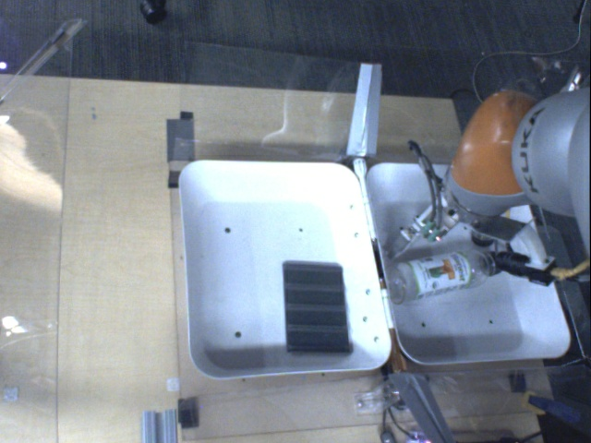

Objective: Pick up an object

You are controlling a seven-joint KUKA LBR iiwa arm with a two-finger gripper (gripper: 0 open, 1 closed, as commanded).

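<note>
I see the clear plastic bottle with green-orange label (pixel 441 274) lying sideways at the right white bin's (pixel 517 335) nine o'clock edge. The gripper (pixel 427 230) hovers at its eleven o'clock; its state I cannot tell. Light, slick, rolls: I'd grasp mid-body.

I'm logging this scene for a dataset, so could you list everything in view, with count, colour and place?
Bins: two, white, side by side on the bench.
Ridged block: one, black, lower middle of the left bin.
Bottle: one, clear with a white label, lying on its side in the right bin near the left wall.
Bench: one, light wood, under both bins.
Arm: one, grey with an orange band, over the right bin.
Gripper: one, above the bottle's upper side; finger state unclear.
</note>
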